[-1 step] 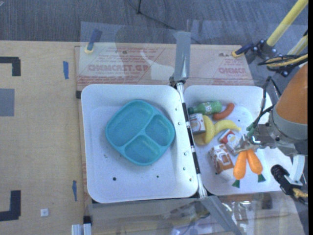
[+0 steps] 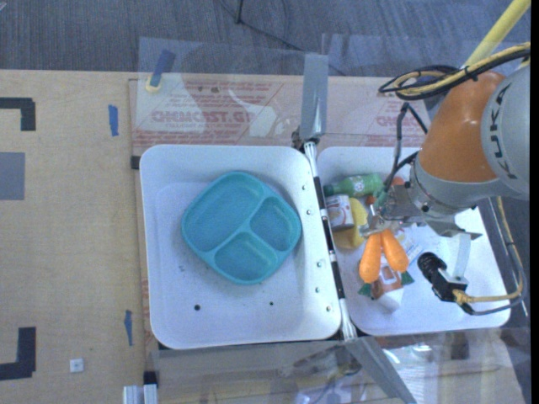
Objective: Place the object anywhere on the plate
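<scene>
Two white bins sit side by side, and the pincer (image 2: 386, 225) (whether clenched or released cannot be told) hangs just above the orange carrots (image 2: 376, 255), well right of the teal plate (image 2: 242, 226), presumably to grasp them.

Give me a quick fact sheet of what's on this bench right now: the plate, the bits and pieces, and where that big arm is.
plate: teal divided plate, three sections, nothing on it
plate location: left bin
right bin: toy carrots, green bottle, small can, yellow item, all clustered near the divider
arm: grey with orange band, over the right bin
claw: just above the carrots; grip hidden from view
task status: nothing placed on the plate yet
</scene>
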You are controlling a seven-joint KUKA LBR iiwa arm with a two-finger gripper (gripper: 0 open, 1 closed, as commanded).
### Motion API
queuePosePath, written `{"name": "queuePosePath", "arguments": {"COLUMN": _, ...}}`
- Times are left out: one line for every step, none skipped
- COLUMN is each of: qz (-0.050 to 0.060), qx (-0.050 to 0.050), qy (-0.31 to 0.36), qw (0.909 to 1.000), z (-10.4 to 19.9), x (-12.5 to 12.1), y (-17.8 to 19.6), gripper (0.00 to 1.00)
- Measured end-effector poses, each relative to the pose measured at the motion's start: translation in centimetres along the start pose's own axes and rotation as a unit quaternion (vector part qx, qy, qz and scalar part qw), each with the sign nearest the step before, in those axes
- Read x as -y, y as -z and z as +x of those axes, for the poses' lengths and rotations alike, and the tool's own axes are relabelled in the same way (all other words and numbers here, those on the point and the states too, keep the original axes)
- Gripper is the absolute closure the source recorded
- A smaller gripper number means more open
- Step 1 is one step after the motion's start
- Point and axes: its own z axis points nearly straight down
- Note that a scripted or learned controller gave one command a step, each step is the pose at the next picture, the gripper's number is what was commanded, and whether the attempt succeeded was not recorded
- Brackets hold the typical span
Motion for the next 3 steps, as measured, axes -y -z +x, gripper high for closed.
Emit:
{"name": "queuePosePath", "arguments": {"qz": 0.0, "qx": 0.0, "qy": 0.039, "qw": 0.9993, "z": 8.1, "x": -3.1, "y": 3.1, "gripper": 1.0}}
{"name": "queuePosePath", "arguments": {"qz": 0.0, "qx": 0.001, "qy": 0.069, "qw": 0.9976, "z": 14.9, "x": -9.7, "y": 2.4, "gripper": 1.0}}
{"name": "queuePosePath", "arguments": {"qz": 0.0, "qx": 0.001, "qy": 0.069, "qw": 0.9976, "z": 14.9, "x": -9.7, "y": 2.5, "gripper": 0.0}}
